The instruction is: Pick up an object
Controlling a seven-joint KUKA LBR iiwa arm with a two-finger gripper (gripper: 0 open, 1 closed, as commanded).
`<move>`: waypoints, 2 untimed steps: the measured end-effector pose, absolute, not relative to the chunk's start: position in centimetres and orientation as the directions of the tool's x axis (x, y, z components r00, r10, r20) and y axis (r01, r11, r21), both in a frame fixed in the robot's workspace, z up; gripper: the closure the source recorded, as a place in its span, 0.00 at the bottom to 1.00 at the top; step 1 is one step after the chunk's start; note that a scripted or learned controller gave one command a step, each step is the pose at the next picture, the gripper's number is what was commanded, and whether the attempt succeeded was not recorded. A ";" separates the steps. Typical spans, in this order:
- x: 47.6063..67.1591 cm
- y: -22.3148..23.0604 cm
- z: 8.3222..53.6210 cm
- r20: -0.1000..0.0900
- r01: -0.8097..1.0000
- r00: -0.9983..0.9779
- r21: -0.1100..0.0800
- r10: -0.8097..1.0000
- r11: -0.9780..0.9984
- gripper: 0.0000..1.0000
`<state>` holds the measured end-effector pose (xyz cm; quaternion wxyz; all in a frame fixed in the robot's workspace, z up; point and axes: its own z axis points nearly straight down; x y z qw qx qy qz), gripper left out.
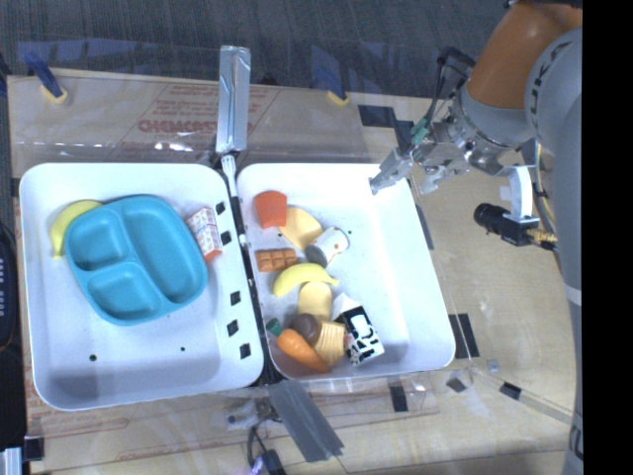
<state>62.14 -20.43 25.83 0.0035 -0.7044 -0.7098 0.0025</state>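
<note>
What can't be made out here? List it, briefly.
- Gripper, camera view: too small and blurred to read its finger state.
- Yellow object, left bin: mostly covered by the blue tray.
- Carrot, right bin: partly buried in the pile.
- Arm: cut off by the top edge.

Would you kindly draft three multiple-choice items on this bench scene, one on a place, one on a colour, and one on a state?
1. Where does the divided tray lie?
A. left bin
B. right bin
C. on the bench outside the bins

2. What colour is that tray?
A. red
B. blue
C. green

3. Where is the hand?
A. down among the toy food
B. inside the left bin
C. up by the right bin's far right corner

Answers:
1 A, the tray fills much of the left bin.
2 B, it is plainly light blue.
3 C, the hand sits near that corner, away from the carrot and banana.
</note>
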 end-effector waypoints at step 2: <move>60.3 -14.9 9.0 0.001 1.000 0.028 -0.004 1.000 -0.028 0.00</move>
